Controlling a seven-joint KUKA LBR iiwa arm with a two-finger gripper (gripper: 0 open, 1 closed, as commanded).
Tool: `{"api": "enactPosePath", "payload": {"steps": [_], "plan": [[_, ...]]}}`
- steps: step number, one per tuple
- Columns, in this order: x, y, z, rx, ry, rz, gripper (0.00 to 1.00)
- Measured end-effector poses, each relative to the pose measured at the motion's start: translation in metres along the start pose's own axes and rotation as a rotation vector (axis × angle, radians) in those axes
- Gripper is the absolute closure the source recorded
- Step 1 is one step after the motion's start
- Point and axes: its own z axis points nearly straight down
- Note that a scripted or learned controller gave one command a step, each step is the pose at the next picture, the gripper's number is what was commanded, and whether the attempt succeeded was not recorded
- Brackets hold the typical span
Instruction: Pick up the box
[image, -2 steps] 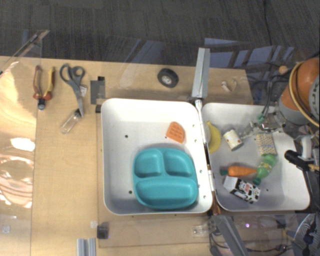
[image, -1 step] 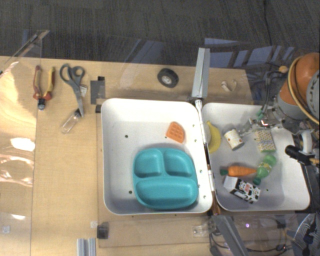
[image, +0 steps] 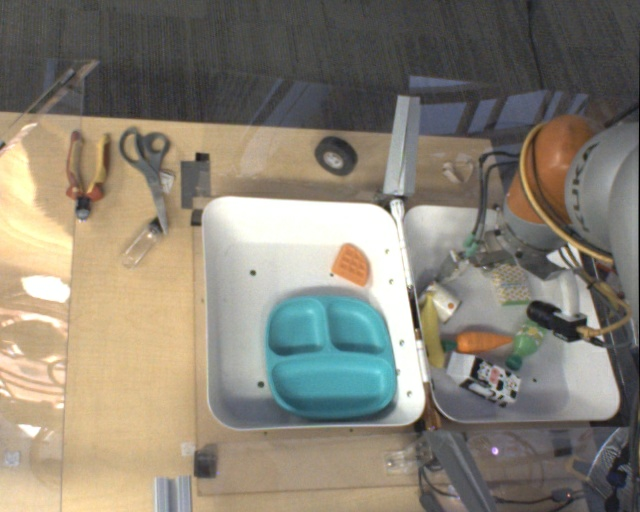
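A small black-and-white printed box (image: 487, 378) lies flat near the front of the right bin (image: 590, 400). A smaller white carton (image: 441, 299) rests by that bin's left wall. My gripper (image: 475, 250) hangs over the back of the right bin, beyond the carton and well behind the printed box. Nothing shows between its tips. The grey arm with its orange band (image: 560, 160) comes in from the upper right.
Also in the right bin are a yellow banana (image: 432, 335), an orange carrot (image: 483, 342), a green bottle (image: 526, 342) and a patterned card (image: 512, 284). The left bin (image: 230, 300) holds a teal divided tray (image: 330, 355) and an orange piece (image: 352, 264). Scissors (image: 150, 165), pliers (image: 85, 170) and a tape roll (image: 336, 155) lie on the bench.
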Motion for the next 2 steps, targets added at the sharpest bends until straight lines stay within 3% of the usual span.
{"api": "enactPosePath", "payload": {"steps": [1, 2], "plan": [[-0.079, 0.001, -0.005, 0.006, 0.005, -0.029, 0.0], [-0.072, -0.025, 0.002, 0.003, 0.004, -0.079, 0.0]]}}
